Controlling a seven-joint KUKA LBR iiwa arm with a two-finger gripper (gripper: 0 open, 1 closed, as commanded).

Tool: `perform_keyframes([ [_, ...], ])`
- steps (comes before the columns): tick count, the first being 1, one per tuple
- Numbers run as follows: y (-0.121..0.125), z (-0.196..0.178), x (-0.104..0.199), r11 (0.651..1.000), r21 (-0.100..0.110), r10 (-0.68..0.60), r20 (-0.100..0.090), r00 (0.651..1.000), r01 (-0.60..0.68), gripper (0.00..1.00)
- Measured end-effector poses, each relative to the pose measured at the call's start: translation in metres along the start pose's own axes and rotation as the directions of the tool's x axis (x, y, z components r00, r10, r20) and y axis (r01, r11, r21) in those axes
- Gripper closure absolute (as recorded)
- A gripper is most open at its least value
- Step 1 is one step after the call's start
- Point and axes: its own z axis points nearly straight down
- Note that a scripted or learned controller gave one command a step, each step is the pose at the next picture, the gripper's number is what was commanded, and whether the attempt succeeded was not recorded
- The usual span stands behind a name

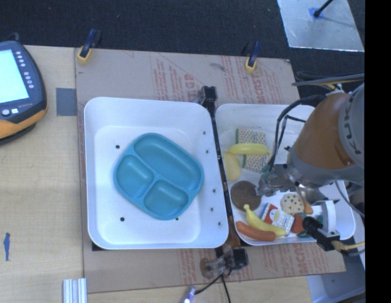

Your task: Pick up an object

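The right bin holds a jumble of toy food: a yellow banana near the top, a second banana lower down, a brown round cookie, a red-orange hot dog along the near rim, a speckled cracker and a green-checked packet. The gripper hangs low over the middle of this pile, just right of the cookie; I cannot tell whether it is open or closed, nor whether it grips anything. The left bin carries a blue divided plate; a teach pendant lies on the bench at far left.

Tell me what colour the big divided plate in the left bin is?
The divided plate is light blue, plain to see in the camera view.
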Motion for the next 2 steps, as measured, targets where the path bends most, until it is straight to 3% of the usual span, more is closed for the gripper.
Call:
perform_keyframes([
  [1,0.000,0.000,0.000,1.000,0.000,-0.001,0.000,1.000,0.001,0.00],
  [2,0.048,0.008,-0.013,1.000,0.005,0.012,-0.007,1.000,-0.012,0.00],
])
